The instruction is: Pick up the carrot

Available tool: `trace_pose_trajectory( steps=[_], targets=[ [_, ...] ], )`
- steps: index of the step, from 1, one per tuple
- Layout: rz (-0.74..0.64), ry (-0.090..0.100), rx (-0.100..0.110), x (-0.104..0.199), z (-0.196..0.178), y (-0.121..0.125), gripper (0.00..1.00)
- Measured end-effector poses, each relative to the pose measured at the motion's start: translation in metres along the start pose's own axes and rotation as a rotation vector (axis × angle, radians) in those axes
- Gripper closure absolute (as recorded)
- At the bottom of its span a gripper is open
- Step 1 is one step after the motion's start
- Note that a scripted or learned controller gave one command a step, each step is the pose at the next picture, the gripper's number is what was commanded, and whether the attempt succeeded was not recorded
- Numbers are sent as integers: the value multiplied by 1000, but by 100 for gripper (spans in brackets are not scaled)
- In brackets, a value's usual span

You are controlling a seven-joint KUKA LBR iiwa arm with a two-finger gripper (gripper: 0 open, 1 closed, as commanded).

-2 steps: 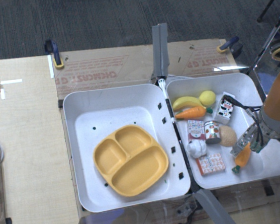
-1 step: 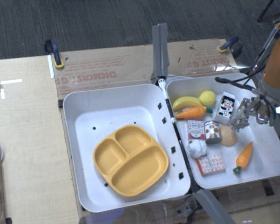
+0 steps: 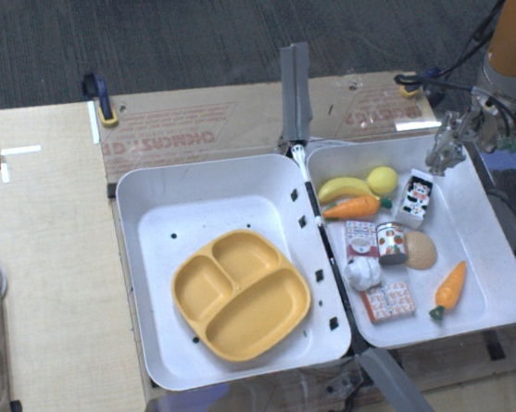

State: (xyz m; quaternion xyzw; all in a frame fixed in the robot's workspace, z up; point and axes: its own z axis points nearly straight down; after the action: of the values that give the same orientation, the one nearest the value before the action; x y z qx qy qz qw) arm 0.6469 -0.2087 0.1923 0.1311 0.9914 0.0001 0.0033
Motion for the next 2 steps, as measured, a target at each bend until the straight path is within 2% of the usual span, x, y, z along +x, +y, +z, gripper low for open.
trace_pose_trajectory(
  steps=[1,2],
  targets=[
    [-123,-21,1,-11,67,-10,100],
    [-428,-1,-1,-9,-35,-11,100]
  ],
)
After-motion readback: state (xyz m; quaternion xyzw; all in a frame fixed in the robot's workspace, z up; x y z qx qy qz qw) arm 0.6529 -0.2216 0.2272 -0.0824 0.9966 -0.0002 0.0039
